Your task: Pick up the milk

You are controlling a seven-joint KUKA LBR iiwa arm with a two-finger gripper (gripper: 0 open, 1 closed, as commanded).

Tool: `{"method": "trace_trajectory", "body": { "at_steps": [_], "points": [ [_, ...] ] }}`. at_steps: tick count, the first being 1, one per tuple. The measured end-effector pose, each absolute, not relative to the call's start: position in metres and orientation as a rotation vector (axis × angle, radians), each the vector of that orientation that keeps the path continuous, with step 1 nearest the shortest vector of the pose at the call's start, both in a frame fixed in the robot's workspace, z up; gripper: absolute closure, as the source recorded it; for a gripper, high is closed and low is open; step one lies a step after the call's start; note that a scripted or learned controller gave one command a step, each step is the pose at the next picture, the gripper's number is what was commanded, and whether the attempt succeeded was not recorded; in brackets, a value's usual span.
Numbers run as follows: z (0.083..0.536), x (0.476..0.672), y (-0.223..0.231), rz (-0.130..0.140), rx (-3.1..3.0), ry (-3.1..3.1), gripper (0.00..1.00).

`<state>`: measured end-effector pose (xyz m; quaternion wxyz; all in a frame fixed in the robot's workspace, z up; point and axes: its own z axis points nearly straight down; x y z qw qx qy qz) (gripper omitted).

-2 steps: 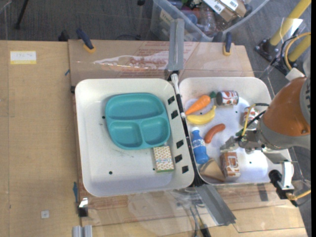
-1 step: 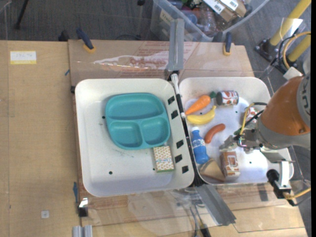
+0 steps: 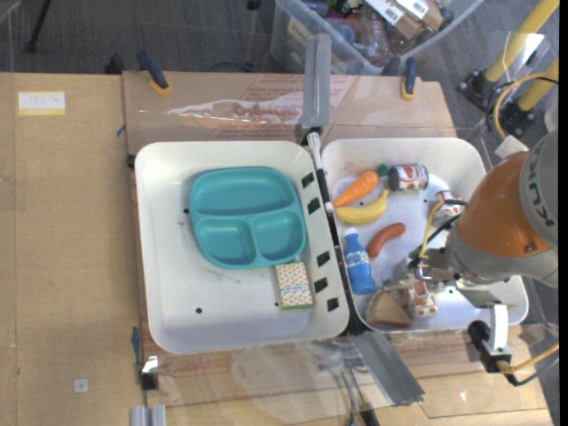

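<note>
camera view: arm [image 3: 506, 216] reaches into right bin [image 3: 461, 153], gripper [image 3: 422, 284] low at bin's near side. fingers' state: cannot tell (wrist hides them). small carton, likely milk [image 3: 423, 302], directly under fingers, touching or just below. brown wedge [image 3: 383, 309] just left of carton. blue bottle [image 3: 358, 262], sausage [image 3: 387, 237] farther left. teal tray [image 3: 244, 216] in left bin [image 3: 169, 264].
</note>
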<state>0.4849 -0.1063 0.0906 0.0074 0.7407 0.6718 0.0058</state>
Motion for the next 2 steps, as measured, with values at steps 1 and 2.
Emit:
{"method": "trace_trajectory", "body": {
  "at_steps": [1, 2],
  "points": [
    [0.101, 0.485, -0.109, 0.017, 2.318, 2.094, 1.00],
    [0.220, 0.480, -0.050, -0.001, 2.404, 2.024, 1.00]
  ]
}}
